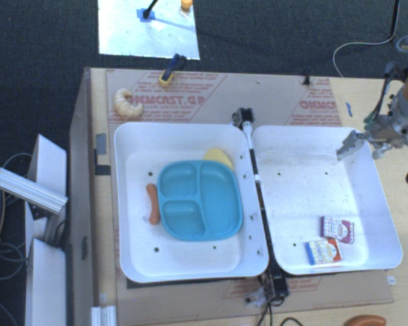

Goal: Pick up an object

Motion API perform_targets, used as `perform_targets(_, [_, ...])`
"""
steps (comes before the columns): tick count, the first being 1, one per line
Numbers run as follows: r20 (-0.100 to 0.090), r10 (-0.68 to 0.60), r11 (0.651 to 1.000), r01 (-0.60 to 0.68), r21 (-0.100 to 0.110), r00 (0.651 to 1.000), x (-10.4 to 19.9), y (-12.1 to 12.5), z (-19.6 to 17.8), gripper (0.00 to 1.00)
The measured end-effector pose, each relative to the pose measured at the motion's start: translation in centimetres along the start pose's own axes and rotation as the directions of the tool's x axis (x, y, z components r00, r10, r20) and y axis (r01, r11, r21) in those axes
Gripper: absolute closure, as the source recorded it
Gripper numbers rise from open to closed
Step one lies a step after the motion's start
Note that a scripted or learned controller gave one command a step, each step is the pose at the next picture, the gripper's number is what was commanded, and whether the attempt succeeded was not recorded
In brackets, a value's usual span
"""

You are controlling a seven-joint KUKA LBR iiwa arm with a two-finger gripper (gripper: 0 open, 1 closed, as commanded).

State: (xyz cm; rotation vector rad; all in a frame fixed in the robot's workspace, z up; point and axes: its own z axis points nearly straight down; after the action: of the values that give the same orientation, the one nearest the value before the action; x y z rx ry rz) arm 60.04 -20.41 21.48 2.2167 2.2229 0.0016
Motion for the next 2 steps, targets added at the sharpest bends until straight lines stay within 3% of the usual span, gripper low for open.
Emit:
perform_targets(1, [-0.001,0.002,1.0,-0.002,0.003,1.0,-0.2,-2.3,8.8,0.0])
perform_targets(2, [-0.001,0.002,1.0,-0.002,0.002,1.0,3.6,-5.8,13.1,0.0])
